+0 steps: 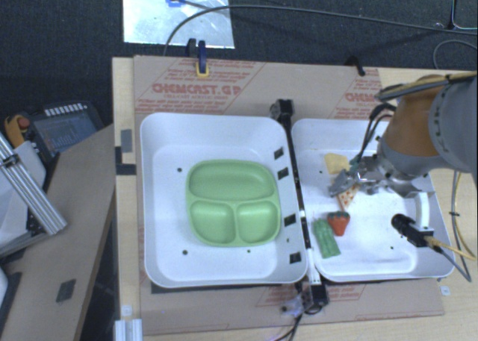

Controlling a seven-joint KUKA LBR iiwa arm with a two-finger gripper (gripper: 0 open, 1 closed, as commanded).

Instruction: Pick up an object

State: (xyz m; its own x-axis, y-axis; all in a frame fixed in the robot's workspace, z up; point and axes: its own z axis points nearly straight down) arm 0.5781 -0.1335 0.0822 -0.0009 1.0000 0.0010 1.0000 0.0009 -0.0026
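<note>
The right white bin (388,257) holds several small objects. A yellow wedge (336,162) lies near its back left. A tan, speckled cracker-like piece (346,200) lies just below it, with a red, strawberry-like piece (340,222) in front. A green bar (326,239) rests by the bin's left wall. My gripper (346,184) reaches in from the right and hangs low between the yellow wedge and the tan piece, right over the tan piece's upper end. I see nothing lifted off the bin floor.
The left white bin (160,145) holds a light green divided plate (233,202). A black divider strip (291,183) runs between the bins. The arm's grey and orange body (426,134) covers the right bin's back right part.
</note>
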